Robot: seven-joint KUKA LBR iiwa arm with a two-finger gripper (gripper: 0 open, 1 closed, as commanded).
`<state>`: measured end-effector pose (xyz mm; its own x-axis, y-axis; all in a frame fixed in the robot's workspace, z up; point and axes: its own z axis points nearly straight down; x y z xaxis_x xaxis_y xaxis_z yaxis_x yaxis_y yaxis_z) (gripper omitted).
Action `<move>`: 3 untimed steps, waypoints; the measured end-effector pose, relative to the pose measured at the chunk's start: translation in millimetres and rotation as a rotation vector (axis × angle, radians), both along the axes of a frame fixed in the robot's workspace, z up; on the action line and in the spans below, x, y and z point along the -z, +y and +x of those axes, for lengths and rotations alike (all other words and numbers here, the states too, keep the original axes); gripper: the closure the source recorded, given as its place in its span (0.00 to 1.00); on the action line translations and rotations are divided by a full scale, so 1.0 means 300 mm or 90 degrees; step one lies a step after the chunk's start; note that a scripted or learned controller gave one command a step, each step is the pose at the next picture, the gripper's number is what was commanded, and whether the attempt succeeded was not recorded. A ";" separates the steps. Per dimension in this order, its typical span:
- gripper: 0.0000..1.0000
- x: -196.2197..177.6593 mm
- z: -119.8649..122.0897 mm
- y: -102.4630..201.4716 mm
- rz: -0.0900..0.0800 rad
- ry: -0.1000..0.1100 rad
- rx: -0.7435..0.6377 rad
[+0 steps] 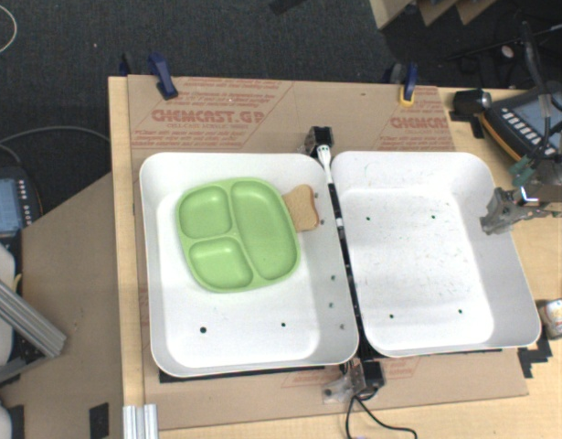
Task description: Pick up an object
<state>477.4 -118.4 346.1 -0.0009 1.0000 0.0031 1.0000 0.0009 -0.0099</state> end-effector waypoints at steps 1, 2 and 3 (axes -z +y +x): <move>1.00 -0.299 0.118 -0.170 -0.006 -0.015 0.003; 1.00 -0.113 0.001 -0.062 -0.001 -0.003 0.000; 1.00 -0.186 0.066 -0.123 -0.004 -0.010 0.001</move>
